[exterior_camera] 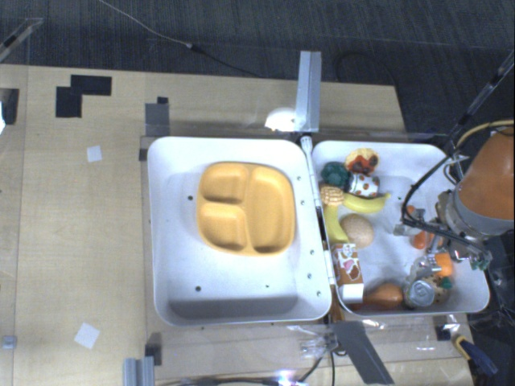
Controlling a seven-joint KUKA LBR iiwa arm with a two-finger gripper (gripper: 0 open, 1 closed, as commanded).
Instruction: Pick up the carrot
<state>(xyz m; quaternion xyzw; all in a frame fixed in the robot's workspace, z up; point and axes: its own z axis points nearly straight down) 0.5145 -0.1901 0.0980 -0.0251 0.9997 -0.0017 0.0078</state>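
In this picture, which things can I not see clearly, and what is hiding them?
- Carrot: in the camera view, only orange bits show; the hand covers the rest.
- Hand: its fingers blur together with the clutter around them.
- Arm: cut off by the right edge.
- Small toys in the right bin: too small to identify.

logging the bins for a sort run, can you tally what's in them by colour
Yellow: 3 — divided plate, banana, corn cob
Orange: 2 — carrot, orange item by the can
Green: 1 — dark green item
Tan or brown: 2 — potato, brown item
Silver: 1 — can
Mixed print: 3 — carton, two small toys
Total: 12
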